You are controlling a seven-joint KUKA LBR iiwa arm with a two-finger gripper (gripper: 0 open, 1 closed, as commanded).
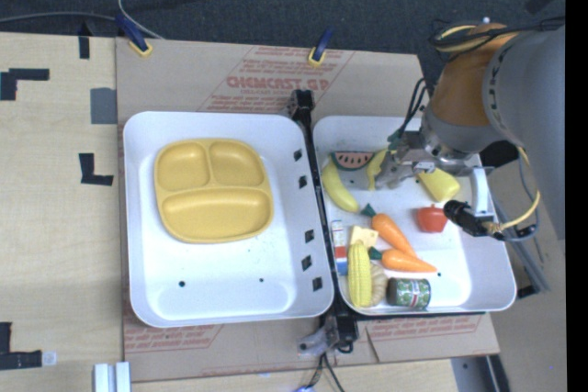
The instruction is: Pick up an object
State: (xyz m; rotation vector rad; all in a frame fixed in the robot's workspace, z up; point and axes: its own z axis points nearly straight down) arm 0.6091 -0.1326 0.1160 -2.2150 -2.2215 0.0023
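Arm positioned over right bin (pixel 496 285)

The gripper (pixel 393 172) is hovering beside the watermelon slice (pixel 349 162) and banana (pixel 338 190); finger state cannot be determined.

My arm (pixel 514 96) comes in from the right, grey with the orange band (pixel 457 92) just above my wrist. The wrist bends down and leftward, so my gripper (pixel 397 168) hangs low and points left, partly hidden under my own wrist housing.
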